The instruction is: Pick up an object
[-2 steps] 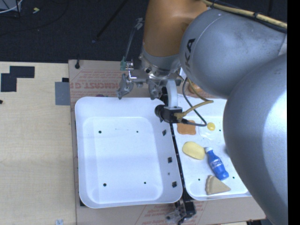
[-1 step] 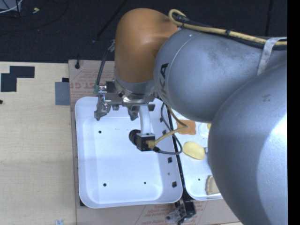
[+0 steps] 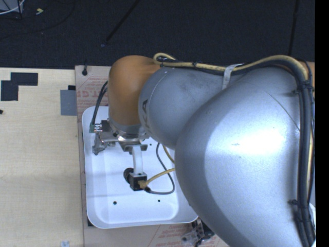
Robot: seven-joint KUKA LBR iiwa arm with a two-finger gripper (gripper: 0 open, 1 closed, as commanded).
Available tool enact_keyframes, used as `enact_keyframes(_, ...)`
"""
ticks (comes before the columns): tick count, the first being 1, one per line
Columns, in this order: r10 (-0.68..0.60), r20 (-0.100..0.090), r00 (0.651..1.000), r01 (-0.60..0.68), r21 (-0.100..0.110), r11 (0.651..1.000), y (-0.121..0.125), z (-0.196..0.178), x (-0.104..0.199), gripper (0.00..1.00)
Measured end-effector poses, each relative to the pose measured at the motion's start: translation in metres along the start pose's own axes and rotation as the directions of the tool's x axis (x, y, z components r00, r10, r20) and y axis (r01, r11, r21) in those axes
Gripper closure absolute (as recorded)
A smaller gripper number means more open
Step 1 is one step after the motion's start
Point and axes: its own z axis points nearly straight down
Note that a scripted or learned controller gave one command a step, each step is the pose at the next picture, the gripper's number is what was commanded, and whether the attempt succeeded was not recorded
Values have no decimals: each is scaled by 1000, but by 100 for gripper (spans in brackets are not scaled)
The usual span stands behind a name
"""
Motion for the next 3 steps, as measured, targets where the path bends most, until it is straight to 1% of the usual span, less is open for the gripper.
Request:
enact_keyframes(1,1,-3,1000,-1,-7,1000,2,-18,-1,100)
enact_keyframes(2,0,-3,1000,0,-11,1000,28,29,5,100)
enact_keyframes(3,0,-9,1000,0,-27,1000,60,-109,5,100)
